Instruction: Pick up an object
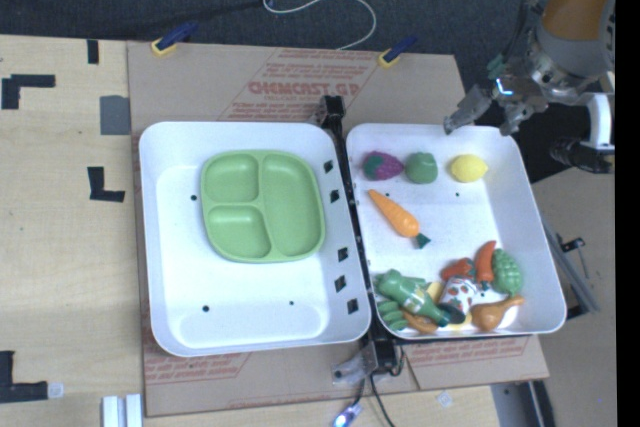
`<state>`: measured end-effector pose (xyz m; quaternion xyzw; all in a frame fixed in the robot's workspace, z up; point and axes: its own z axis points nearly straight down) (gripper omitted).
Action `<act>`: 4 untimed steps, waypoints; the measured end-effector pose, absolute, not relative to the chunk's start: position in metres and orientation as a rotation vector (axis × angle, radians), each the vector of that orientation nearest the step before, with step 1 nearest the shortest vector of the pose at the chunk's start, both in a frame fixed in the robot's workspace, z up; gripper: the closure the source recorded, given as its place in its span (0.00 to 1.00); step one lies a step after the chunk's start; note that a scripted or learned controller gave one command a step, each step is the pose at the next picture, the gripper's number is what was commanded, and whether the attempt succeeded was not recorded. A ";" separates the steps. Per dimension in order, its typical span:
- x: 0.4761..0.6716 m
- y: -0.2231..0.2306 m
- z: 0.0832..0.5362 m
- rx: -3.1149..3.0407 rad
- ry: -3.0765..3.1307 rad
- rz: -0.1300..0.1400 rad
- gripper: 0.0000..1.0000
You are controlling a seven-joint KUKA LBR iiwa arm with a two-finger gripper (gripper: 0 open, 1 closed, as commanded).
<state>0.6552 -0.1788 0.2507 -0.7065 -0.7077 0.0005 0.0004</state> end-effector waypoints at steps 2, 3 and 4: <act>0.547 -0.069 0.511 -2.221 -2.240 -0.020 0.00; 0.496 0.011 0.492 -2.208 -2.231 0.001 0.00; 0.483 0.067 0.436 -2.209 -2.226 0.009 0.00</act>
